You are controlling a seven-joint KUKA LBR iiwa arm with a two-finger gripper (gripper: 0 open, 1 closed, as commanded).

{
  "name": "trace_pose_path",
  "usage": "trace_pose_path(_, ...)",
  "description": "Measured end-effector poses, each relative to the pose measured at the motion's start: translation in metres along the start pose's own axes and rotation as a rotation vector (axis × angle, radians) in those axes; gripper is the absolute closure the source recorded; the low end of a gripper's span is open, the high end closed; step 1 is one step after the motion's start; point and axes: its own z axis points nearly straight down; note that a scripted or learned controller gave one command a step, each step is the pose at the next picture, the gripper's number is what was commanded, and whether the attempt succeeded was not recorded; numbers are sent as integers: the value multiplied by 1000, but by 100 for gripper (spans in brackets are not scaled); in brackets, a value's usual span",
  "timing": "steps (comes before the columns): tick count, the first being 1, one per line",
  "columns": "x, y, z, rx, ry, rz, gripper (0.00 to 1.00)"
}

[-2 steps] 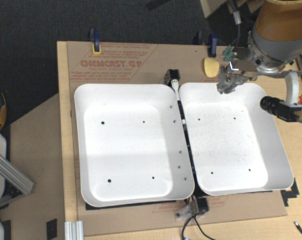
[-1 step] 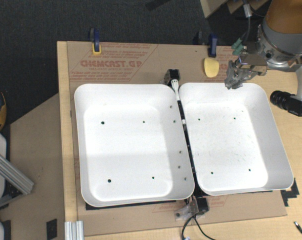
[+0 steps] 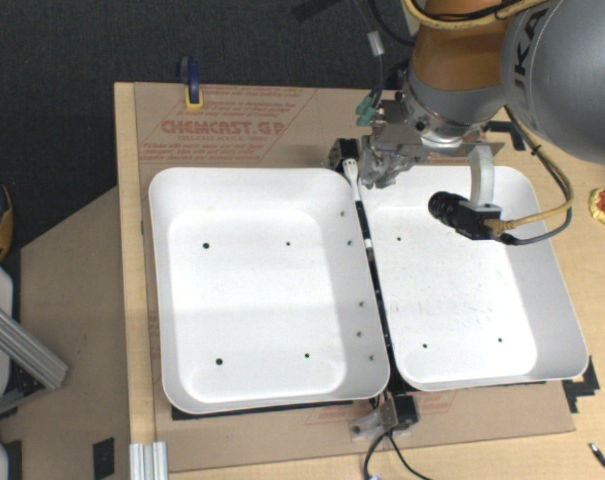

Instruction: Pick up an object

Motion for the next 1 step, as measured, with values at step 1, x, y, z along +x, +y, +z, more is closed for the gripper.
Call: trace_pose_path(1,-10,-23,-9,-2,-1,9,100)
